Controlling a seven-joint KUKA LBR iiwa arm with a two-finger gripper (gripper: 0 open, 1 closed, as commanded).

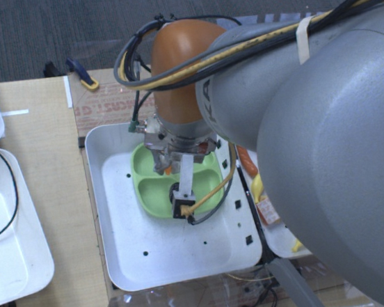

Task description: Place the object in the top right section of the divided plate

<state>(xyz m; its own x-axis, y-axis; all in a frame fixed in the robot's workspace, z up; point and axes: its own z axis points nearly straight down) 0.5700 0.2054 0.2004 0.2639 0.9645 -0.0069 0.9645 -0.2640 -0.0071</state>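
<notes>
The hand (pixel 170 165) hangs over a pale green plate (pixel 149 190), low and close to it. The wrist hides its working end, so I cannot tell whether it is clenched or released. A small orange bit (pixel 168 168) shows right at the underside of the hand, over the plate. Too little of it shows to say what it is, or whether the hand grasps it or it rests on the plate.

The plate is rounded and shallow, with a raised rim and raised ridges that split it into sections. One section curves out past the hand toward the left of the picture, and two more lie below the hand on the side toward the picture's bottom edge. The part of the plate toward the top and right of the picture lies under the hand and wrist and is hidden.

The plate sits in a white bin (pixel 120 222), touching its floor, in the half nearer the hand. The grey arm (pixel 329 131) covers most of the neighbouring bin (pixel 282 241) beyond the hand toward the right. In the strip of that bin still showing lie an orange stick (pixel 247 161), a yellow piece (pixel 257 186) just beside it, and a packet (pixel 267 211) with a red mark. Well apart from the hand, toward the upper left, a blue and yellow clamp (pixel 82 74) lies on the table (pixel 42 134).
</notes>
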